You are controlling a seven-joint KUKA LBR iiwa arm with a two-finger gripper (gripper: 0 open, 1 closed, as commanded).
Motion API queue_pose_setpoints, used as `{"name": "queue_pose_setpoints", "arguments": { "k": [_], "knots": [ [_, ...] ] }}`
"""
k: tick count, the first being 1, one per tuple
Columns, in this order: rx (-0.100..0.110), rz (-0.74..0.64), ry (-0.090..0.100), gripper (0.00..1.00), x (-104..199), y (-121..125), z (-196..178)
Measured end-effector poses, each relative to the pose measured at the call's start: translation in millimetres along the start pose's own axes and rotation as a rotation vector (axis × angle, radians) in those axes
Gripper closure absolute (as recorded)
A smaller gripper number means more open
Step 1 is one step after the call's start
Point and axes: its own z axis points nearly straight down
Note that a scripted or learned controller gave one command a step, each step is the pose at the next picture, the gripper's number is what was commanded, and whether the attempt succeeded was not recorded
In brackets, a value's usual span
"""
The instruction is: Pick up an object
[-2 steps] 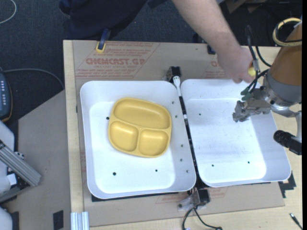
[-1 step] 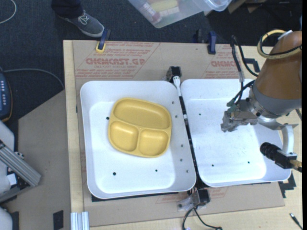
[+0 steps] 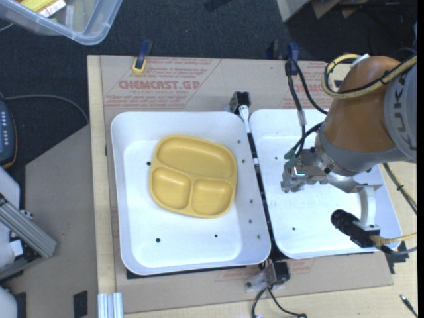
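The two-finger gripper (image 3: 292, 177) hangs low over the left part of the right-hand shallow white bin (image 3: 311, 234), under the grey and orange wrist. Whether it is released or clenched cannot be told, since the wrist hides most of it from above. Nothing is seen in its grasp. No loose object is visible on the bare floor of that bin around the tool, though the arm covers part of it.

The only candidate object, a yellow plastic plate with three compartments (image 3: 193, 175), lies flat in the middle of the left-hand shallow white bin (image 3: 132, 230), well apart from the gripper and across the divide between the bins.

Assessment: the pick is not yet made. Left to do: travel left over the plate, descend, close on a rim and lift.
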Motion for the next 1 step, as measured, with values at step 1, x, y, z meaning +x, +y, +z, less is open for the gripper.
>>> {"name": "queue_pose_setpoints", "arguments": {
  "k": [1],
  "knots": [
    [-0.008,0.003,-0.003,1.00,10.7,-1.2,-14.4]
  ]
}}
